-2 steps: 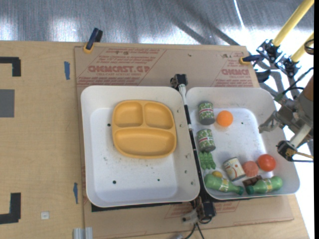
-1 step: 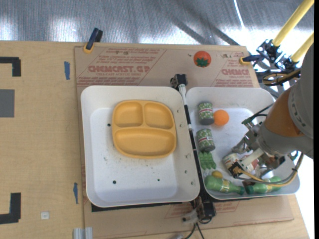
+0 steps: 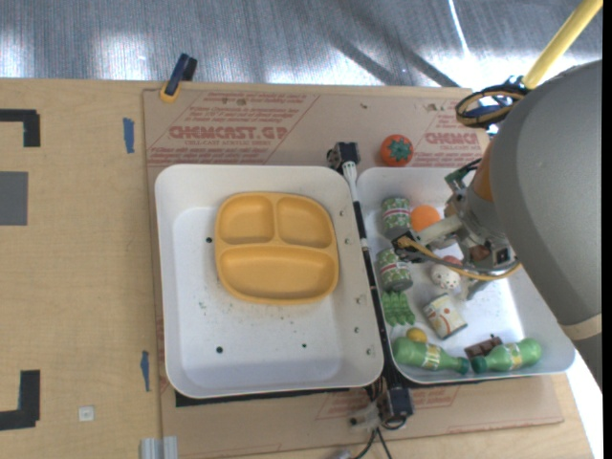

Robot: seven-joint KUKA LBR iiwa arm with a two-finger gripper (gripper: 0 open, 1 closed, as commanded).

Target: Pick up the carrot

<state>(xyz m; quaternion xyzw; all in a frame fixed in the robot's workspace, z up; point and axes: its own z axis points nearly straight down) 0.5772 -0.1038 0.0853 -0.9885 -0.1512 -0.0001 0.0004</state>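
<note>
2 green bottles (image 3: 427, 355), 1 tray (image 3: 277, 247)

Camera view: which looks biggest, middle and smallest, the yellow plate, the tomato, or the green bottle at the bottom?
1. yellow plate, by far the biggest.
2. green bottle, long and thin.
3. tomato, smallest, though it sits farther from the camera.

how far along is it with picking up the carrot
Done so far: the arm has reached over the right bin, with the gripper low among the toys. In hand: nothing that the view shows; an orange piece that may be the carrot lies beside the green can, just left of the gripper. Left: closing on it and lifting it out. The yellow divided plate sits in the left bin.
</note>
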